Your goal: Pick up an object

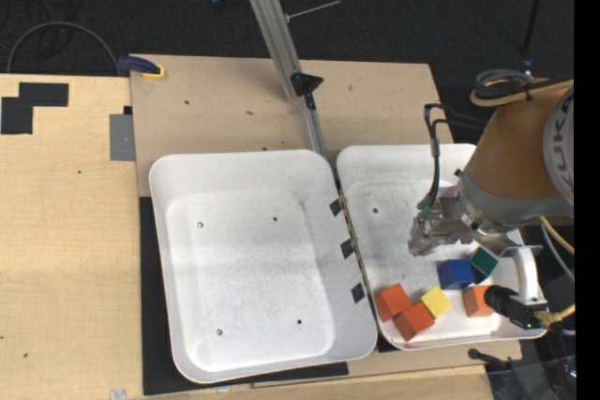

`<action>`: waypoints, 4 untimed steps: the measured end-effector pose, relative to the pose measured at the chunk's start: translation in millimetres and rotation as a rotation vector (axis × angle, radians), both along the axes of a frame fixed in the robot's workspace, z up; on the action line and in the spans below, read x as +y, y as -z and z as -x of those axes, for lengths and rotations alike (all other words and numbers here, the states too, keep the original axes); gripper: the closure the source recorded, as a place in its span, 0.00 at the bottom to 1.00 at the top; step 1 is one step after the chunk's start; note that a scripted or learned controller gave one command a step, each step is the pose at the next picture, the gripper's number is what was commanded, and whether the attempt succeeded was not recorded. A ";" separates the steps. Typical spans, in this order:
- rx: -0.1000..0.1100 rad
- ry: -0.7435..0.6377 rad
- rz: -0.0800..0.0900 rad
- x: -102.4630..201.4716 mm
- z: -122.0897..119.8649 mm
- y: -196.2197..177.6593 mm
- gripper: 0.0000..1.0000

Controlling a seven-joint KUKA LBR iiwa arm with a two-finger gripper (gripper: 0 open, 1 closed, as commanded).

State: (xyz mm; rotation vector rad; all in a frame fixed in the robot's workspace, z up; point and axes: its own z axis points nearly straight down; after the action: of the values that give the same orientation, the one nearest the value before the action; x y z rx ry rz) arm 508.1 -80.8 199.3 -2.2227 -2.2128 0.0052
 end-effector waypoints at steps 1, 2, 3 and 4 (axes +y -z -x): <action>0.001 0.002 0.000 -0.1 0.1 0.4 0.00; 0.001 0.000 -0.001 -0.9 -0.2 -9.3 1.00; 0.002 0.002 -0.001 -0.9 0.0 -8.9 0.00; 0.003 0.000 -0.001 -1.7 -0.5 -18.7 1.00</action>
State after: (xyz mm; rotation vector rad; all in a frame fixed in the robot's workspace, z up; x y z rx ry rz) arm 508.6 -82.5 218.0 -2.2211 -2.2111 0.0072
